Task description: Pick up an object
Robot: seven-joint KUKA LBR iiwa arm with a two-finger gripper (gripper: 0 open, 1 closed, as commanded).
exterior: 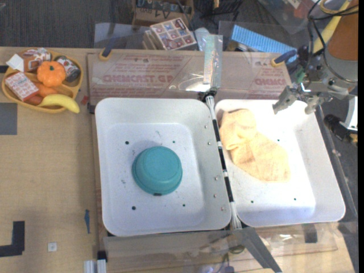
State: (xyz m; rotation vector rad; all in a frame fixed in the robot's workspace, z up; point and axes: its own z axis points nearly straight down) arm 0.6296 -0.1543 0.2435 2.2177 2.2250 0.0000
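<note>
Two shallow white bins side by side, the central divider [219, 152] between them as landmark. Left of the divider, in the left bin [114, 124]: a teal bowl [158, 170], upside down, near the middle of the bin floor. Right of the divider, in the right bin [324, 175]: a pale yellow cloth [254, 147], crumpled, its near edge just beside the divider. Farther right of the divider, above the right bin's far right corner: the gripper [296, 102], fingers spread apart, nothing between them, well apart from the cloth. Far left of the divider, off the bins: a yellow dish of toy food [41, 81], with a banana and an orange pumpkin.
</note>
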